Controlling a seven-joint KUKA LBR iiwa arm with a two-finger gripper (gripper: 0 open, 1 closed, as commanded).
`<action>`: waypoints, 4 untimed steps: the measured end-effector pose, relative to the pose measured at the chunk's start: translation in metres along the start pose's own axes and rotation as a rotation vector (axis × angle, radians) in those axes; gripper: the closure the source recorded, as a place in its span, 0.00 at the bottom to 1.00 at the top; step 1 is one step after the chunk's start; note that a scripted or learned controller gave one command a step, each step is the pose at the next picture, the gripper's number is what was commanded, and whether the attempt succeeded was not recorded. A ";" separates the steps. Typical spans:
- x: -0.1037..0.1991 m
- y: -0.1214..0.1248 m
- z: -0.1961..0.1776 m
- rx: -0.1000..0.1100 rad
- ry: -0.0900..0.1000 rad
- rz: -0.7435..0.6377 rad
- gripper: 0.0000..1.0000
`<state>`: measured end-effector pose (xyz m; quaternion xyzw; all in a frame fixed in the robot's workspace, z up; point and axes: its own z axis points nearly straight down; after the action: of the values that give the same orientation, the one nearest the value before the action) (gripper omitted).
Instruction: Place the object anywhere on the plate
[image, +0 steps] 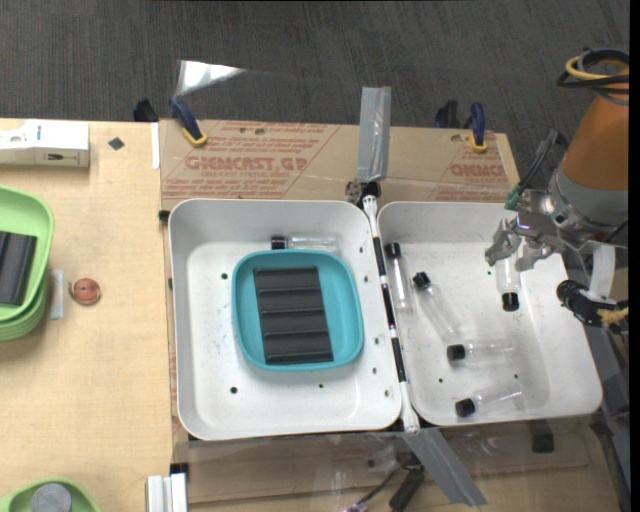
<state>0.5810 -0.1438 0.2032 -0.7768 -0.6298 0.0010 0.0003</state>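
Two white bins before you: the left bin (190, 330) carries the teal plate (298, 309). Right of that plate, over the right bin (560, 390), your tool (512, 262) is clamped on a clear vial (509, 282) with a black cap.

Seen from above at a slant: two white bins side by side. Left bin (200, 330) containing a teal plate (345, 300) topped by a black ribbed block (292, 313). Right bin (560, 370) scattered with clear black-capped vials (440, 325). Gripper (510, 272) above right bin, a vial (509, 285) hanging upright between its fingers.
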 end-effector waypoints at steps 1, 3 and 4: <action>0.038 -0.032 0.012 0.002 0.000 -0.171 1.00; 0.158 -0.088 0.013 0.001 0.000 -0.389 1.00; 0.158 -0.088 0.013 0.001 0.000 -0.389 0.00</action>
<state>0.5277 0.0290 0.1906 -0.6406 -0.7679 0.0014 0.0009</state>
